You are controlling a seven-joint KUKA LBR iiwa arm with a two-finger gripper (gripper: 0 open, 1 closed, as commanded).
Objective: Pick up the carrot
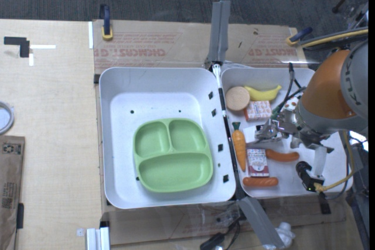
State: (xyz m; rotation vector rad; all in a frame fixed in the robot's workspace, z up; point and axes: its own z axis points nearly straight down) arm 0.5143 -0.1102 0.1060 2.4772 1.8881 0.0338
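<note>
**Carrot lies free at the right bin's left wall, claw hovering nearby**

Two white bins sit side by side on the surface (53,102). The left bin (117,126) holds a green plate (173,155) with three compartments. The right bin (334,181) carries the food items.

The carrot (239,148) lies along the right bin's left wall, its green top pointing up the view and its tip pointing down. Just to its right stands a small red-and-white box (257,162), close beside it. Below that box lies a sausage (260,182); a second sausage (282,156) lies to the box's right. Further up the bin are a round tan bun (238,98), a banana (262,92) and another small box (259,110).

The arm (331,91) reaches in from the right, its orange band over the bin's right half. The claw (270,130) sits above the bin between the upper box and the lower box, to the right of the carrot and apart from it. Whether its fingers are apart or together cannot be told from this angle; nothing is visibly clamped between them.
</note>
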